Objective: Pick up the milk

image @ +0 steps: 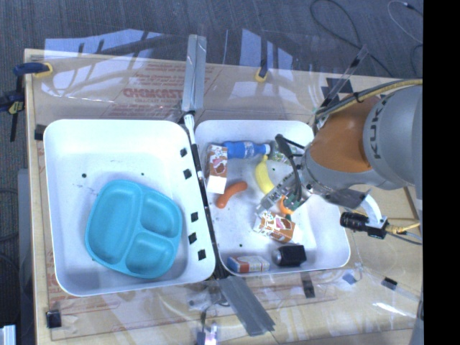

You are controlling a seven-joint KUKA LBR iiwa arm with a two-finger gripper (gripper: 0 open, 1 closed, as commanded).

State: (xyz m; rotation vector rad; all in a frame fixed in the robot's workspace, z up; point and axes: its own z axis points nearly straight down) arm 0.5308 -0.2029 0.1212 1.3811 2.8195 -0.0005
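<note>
Gripper [287, 196] low over the right bin [327, 246], and we pick the scene up from the one overhead camera. The grey arm [388, 139] reaches in from the right, orange band above the wrist, and its tip hangs right over the clutter in the bin's middle. How wide it stands I cannot tell; the wrist hides it.

Where's the milk? My best guess is the small printed carton [275, 225] lying just on the near side of the tip, touching it or almost so. It lies flat, long axis running left to right with a slight slant toward the near right. Its label is too small to read, so that's a judgement.

Around it: a yellow banana [264, 175] just to the far left, an orange sausage [230, 192] further left, a blue bottle [243, 149] along the far wall, a black block [290, 254] nearer. The left bin [65, 264] carries a blue divided plate [134, 226].

The move turns on a short shift nearward, closing across the carton's narrow width.
</note>
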